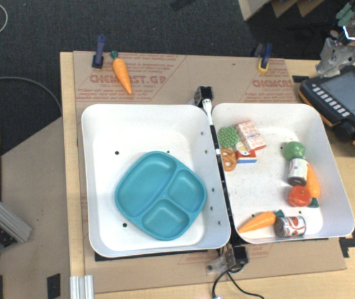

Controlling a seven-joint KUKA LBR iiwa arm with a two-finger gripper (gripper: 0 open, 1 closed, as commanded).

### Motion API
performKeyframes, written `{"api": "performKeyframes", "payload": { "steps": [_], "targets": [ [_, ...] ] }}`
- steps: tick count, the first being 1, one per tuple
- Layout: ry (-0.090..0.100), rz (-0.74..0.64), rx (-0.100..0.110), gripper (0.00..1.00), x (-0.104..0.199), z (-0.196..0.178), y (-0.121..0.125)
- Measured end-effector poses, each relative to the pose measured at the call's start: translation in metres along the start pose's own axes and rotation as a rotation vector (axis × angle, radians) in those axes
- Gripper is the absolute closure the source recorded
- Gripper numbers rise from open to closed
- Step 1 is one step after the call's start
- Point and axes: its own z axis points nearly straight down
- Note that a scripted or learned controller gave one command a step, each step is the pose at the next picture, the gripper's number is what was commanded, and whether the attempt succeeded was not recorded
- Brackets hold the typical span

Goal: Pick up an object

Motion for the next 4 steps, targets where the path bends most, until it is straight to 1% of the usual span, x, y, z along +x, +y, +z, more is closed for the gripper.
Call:
{"api": "performKeyframes", "payload": {
  "steps": [1,2,3,4],
  "targets": [
    [-0.001,0.002,-0.003,1.0,0.025,-0.105,0.049],
    [0.005,-0.001,0.017,1.0,0.11,-0.097,0.016],
    [0.008,-0.009,0.011,1.0,0.254,-0.097,0.029],
    [0.006,-0.007,0.018,1.0,0.34,-0.101,-0.058]
  ]
}}
